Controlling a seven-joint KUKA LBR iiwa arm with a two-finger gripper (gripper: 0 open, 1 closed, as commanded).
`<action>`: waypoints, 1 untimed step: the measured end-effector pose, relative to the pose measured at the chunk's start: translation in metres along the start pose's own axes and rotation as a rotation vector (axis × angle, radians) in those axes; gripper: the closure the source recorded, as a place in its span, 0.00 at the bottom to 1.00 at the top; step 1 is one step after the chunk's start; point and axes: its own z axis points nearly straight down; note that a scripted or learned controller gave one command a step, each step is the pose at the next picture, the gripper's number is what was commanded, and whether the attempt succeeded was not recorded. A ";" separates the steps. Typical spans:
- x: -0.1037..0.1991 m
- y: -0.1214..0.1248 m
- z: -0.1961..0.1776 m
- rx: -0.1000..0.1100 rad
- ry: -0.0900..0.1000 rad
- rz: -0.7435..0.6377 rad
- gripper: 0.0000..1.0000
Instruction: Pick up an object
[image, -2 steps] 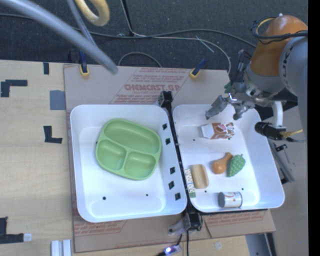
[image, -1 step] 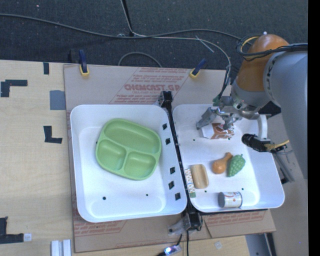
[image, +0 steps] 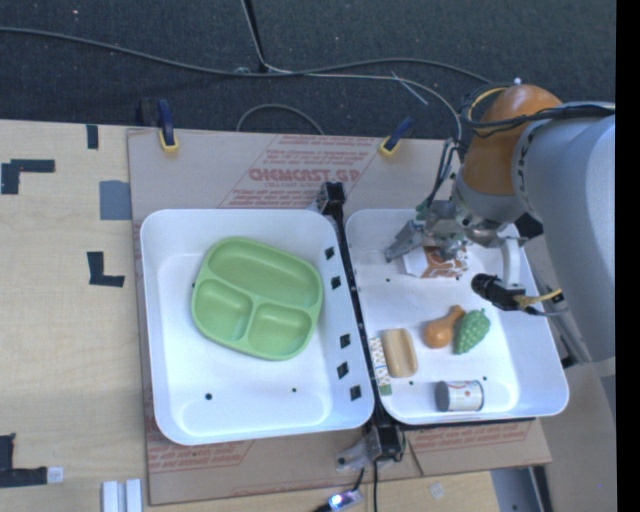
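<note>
My gripper hangs low over the far part of the right bin. Its jaws stand open, one grey finger splayed out to the left. A small white and orange-brown packet lies on the bin floor right under it, not gripped. Nearer the front lie a tan bread-like block, an orange pear-shaped toy, a green bumpy toy and a small can on its side.
The left bin holds a green divided plate. A black divider runs between the two bins. The arm's orange band and grey body fill the upper right, with a black cable drooping over the right bin.
</note>
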 end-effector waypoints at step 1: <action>0.000 0.002 -0.011 -0.009 -0.003 -0.002 1.00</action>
